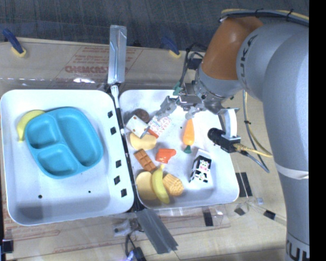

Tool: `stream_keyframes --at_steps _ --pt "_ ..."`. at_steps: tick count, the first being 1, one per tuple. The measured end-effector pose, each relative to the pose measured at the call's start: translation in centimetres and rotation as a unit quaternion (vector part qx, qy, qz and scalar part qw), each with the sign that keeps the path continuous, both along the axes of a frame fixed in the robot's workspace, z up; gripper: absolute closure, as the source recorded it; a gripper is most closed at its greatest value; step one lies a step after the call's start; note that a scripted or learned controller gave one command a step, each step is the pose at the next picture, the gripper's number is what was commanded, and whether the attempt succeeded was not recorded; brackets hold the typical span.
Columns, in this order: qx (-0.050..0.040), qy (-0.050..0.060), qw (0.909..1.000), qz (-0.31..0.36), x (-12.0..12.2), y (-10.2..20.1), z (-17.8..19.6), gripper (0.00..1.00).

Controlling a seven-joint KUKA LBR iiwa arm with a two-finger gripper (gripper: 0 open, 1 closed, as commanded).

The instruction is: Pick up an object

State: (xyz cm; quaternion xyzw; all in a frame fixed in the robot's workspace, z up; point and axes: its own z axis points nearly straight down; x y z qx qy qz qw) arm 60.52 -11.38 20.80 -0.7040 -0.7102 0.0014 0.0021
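Gripper [176,103] is sitting up near the back of the right bin [228,185], fingers look spread apart with nothing between them. Right below it is the pile: a small red-and-white carton [158,126], a dark brown round thing [140,115], and an orange carrot [188,132] just beside. Honestly the risk is the clutter, everything's touching or nearly, so a grab could pinch two items or just shove stuff around. The cow-print box [200,170] sits more on its own, with open floor around it. Divider wall is close on the left, so not much slack there.
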Motion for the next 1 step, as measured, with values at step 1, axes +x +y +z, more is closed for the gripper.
stream_keyframes --at_steps 1 --pt "0.0000 0.000 1.0000 0.000 0.00 0.00 0.00 0.00"
